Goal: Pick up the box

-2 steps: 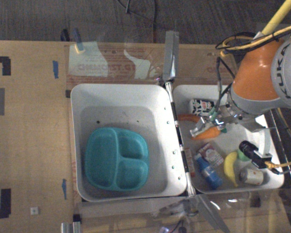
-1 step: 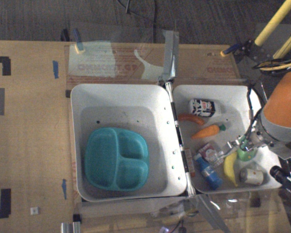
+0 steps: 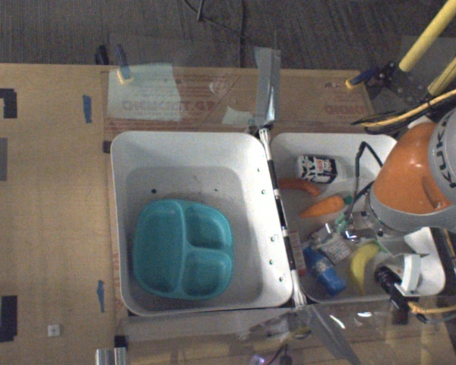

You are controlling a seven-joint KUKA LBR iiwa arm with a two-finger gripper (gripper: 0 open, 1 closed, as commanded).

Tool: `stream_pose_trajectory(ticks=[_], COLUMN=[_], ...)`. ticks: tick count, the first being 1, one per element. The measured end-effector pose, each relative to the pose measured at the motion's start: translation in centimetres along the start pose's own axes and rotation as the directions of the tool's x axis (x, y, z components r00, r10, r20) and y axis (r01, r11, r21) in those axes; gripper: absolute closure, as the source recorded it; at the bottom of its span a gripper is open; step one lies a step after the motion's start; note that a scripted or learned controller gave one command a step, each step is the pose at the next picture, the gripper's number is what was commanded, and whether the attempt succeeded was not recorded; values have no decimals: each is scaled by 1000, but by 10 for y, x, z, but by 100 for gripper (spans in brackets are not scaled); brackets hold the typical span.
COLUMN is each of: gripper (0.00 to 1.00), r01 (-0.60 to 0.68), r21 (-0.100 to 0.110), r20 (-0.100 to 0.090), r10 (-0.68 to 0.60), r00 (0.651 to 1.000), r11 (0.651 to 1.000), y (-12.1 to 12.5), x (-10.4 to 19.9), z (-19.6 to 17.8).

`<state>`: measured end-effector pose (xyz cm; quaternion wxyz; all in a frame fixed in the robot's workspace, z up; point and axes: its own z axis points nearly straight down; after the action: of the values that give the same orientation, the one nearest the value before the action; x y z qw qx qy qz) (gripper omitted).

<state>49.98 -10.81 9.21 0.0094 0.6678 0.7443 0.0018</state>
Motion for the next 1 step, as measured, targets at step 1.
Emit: stream_pose_trajectory(ticks=[1], gripper=[0], r01=[-1], r21=[0], r20=[0], r10=[1], r00=[1000], r11=[1000], y=[0], x=[0], z=[0])
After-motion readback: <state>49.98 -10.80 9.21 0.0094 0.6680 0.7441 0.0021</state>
